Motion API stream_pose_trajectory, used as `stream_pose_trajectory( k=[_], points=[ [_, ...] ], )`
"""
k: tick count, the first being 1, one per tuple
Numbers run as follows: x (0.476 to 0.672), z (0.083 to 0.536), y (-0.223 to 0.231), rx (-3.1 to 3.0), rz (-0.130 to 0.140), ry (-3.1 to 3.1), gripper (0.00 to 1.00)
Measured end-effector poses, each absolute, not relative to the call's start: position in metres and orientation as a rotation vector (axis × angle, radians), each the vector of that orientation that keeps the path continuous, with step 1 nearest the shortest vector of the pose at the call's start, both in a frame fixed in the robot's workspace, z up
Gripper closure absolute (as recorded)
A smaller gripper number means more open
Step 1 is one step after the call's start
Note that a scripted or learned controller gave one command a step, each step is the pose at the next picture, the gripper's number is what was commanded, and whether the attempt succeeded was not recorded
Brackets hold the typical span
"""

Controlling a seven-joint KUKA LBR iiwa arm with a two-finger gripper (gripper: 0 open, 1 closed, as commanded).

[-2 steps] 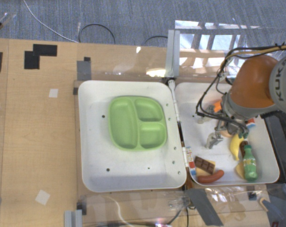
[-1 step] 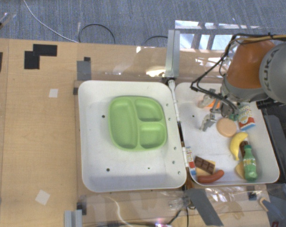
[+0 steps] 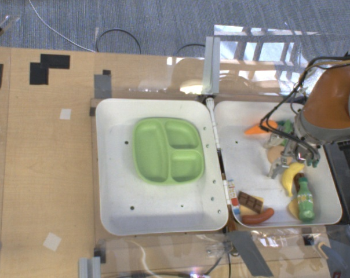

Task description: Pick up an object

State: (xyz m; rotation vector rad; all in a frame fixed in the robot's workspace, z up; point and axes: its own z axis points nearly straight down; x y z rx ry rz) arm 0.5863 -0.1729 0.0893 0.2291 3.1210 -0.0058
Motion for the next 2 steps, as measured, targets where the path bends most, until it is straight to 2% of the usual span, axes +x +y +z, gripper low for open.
stream_pose_trajectory(
  k=[1, 2],
  points=[
    [0.593, 0.105, -0.169, 0.208, -0.007, 3.102, 1.00],
    [0.620, 0.208, -0.115, 0.323, 0.001, 3.103, 1.00]
  ],
)
